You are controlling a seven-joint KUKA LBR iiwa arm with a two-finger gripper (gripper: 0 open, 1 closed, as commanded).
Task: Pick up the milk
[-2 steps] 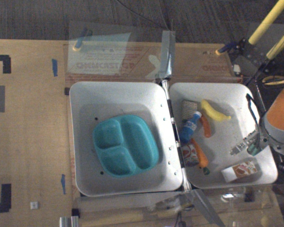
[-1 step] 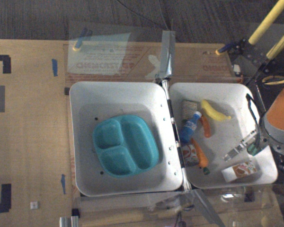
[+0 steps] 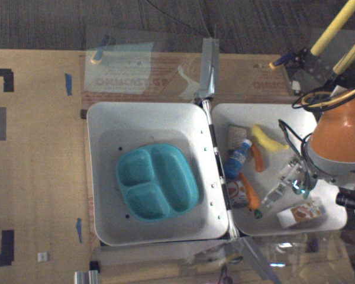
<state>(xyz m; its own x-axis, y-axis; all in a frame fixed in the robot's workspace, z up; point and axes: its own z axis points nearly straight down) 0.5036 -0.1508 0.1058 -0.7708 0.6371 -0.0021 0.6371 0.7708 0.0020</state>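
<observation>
Though partly arm-hidden, tool blurred.

Arm is cut off by the right edge past the orange band. Fingers are blurred; their state cannot be told. Print on the milk carton is too small to be read. A small packet is partly covered by the carrot.

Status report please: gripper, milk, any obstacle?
Gripper over right bin, holding nothing. Milk flat, just beside it. Carrot close by.
</observation>
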